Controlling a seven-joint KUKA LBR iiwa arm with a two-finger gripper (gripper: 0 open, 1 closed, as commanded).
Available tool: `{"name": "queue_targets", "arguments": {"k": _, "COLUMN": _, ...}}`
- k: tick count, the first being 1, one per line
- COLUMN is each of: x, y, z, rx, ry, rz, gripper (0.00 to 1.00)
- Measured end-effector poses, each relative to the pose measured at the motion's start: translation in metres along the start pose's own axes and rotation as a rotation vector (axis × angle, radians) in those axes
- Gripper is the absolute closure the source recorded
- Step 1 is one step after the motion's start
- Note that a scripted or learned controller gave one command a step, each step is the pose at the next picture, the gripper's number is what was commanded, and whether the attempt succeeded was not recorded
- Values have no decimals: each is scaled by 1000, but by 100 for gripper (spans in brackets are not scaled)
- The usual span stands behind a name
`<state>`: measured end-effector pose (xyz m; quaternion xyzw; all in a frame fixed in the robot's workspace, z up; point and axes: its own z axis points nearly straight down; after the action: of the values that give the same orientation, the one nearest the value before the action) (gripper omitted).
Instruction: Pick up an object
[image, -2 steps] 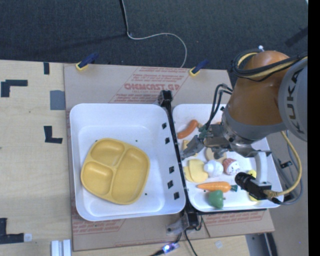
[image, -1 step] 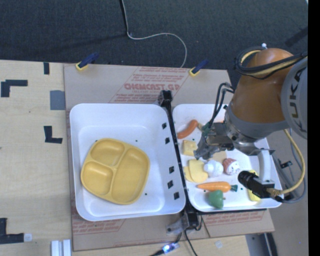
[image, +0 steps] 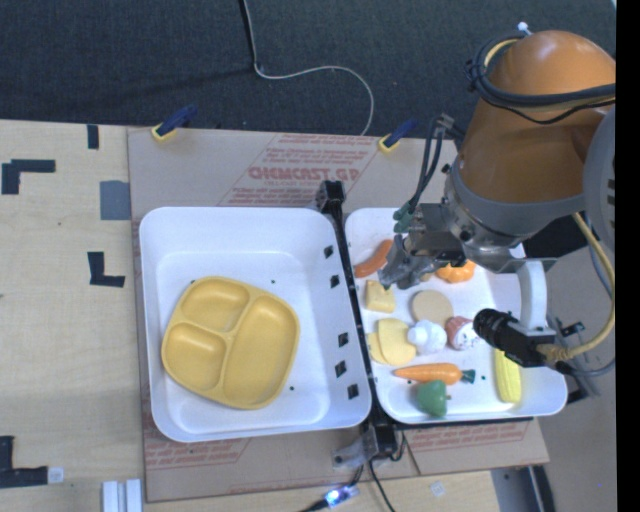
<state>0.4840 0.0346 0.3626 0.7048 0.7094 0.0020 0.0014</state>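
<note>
Orange carrot (image: 433, 374) is being carried near the right bin's (image: 535, 405) front edge, beside green pepper (image: 432, 399). Whether anything is being pinched by the gripper (image: 405, 268), hanging over the bin's back-left corner, cannot be told.

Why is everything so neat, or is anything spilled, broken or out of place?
Nothing stands out. The yellow divided plate lies flat in the left bin, and the toy foods, such as the carrot and corn, sit inside the right bin.
</note>
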Motion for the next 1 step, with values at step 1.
{"name": "queue_targets", "arguments": {"k": 1, "x": 45, "y": 0, "z": -8, "rx": 6, "ry": -1, "rz": 1, "gripper": 100}}
